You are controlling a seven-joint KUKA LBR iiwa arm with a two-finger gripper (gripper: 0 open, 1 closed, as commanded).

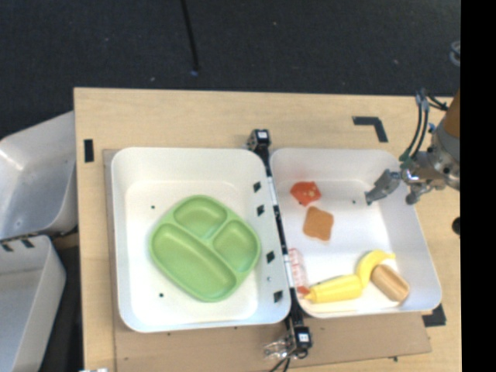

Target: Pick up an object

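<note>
Pale wood counter under the overhead camera, two shallow white bins side by side on it. In the left bin there's a green divided plate, three compartments, lying flat near the middle. Over to the right bin, and here's the clutter: a red tomato-like piece up near the dividing wall, an orange-brown square piece just below it and apart from it. Down at the near edge, a yellow corn-like piece lies lengthwise, a yellow banana curves just beside it, and a tan cylinder sits touching the banana's lower end. The claw is at the right bin's far right corner, fingers spread apart, nothing between them, hanging over bare white floor. It's well apart from the objects; the tomato and the square piece lie to its left, the yellow group below it.
</note>
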